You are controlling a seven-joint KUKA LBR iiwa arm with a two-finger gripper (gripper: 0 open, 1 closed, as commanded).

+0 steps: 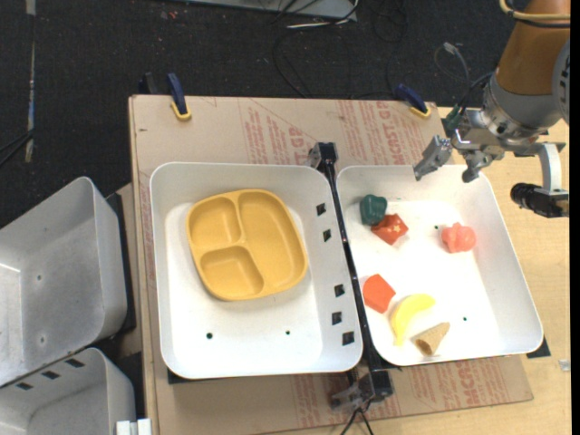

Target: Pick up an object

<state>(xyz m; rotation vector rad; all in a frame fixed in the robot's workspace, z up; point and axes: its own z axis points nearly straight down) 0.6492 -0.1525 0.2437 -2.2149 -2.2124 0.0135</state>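
Observation:
The right bin holds several small toys: a dark green piece, a red strawberry-like piece, a pink piece, an orange block, a yellow banana and a tan cone. My gripper hangs over the bin's far edge, above and behind the pink piece. Its two fingers are spread apart with nothing between them.
The left bin holds a yellow divided plate. A black divider runs between the bins. More white bins stand off the bench at the left. Blue-and-yellow clamps grip the bench's far edge.

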